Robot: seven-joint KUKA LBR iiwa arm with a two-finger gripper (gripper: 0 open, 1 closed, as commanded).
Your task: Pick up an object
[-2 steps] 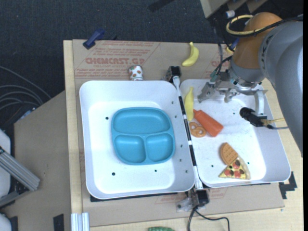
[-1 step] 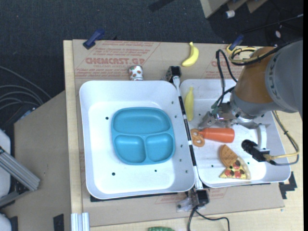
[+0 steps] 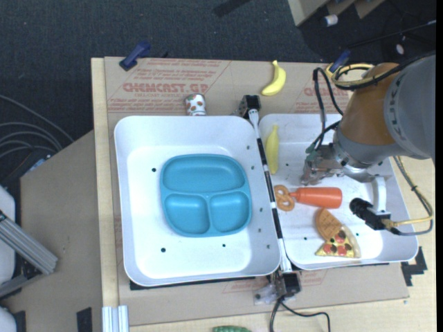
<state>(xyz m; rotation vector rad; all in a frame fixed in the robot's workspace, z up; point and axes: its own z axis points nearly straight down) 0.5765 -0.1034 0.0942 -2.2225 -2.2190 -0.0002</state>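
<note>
Camera view, my jaws (image 3: 317,167) low in the right bin (image 3: 398,254), just above the carrot (image 3: 320,197), spread impossible to tell.

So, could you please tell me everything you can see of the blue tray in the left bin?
The blue tray is a light blue divided plate, plastic by its look, with rounded corners: one wide compartment along the far side and two smaller ones nearer the camera. It lies flat, right side up, about mid-floor in the left bin. Nothing lies in it, and it touches only the bin's floor.
</note>
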